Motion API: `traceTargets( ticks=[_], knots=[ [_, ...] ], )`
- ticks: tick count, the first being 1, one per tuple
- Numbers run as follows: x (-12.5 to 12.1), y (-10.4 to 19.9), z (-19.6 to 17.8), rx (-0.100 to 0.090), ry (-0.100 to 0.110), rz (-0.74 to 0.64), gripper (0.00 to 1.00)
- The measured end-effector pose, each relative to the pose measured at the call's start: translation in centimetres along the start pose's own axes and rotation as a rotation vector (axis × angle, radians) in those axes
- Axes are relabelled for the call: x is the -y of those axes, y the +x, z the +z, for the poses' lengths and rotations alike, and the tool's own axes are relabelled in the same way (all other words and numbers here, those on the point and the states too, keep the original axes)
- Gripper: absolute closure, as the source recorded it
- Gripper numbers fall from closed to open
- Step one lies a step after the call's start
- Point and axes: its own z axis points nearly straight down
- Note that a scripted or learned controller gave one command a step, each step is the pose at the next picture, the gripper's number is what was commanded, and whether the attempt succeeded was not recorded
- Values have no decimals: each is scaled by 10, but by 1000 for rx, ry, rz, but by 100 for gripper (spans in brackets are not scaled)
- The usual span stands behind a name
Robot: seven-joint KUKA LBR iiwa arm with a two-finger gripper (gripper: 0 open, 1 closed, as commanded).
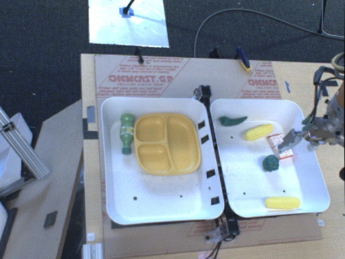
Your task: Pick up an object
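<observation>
A: Two white bins side by side on the bench. What's in the left bin (116, 201)?

B: A yellow tray (167, 143) w/ three compartments, lying flat near the middle. All three look bare. A green bottle (126, 133) lies just beside the tray's left edge, cap end toward the back wall.

A: And the right bin (302, 112)?

B: Five items, spread out. A dark green pepper (232, 121) near the back-left corner. A yellow corn cob (259, 131) just right of it, tilted. A red-and-white packet (280, 145) right of centre, near the cob. A green broccoli piece (270, 163) just below the packet, apart from it. A second cob (282, 202) lies along the front wall, well apart from the rest.

A: Where's the gripper (290, 139)?

B: Coming in from the right over the right bin's rim, low, its tip over the packet's upper right corner. Can't tell from this angle whether it touches the packet or how the end effector is set; nothing is visibly held.

A: Anything lifted?

B: No. All items rest on the bin floors.
</observation>
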Motion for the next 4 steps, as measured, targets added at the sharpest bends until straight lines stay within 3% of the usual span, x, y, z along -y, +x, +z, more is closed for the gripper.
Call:
traceTargets(
  ticks=[1, 4],
  knots=[
    [-2, 1, -6, 2, -11, -3, 0],
    [9, -3, 162, 1, -7, 0, 0]
  ],
)
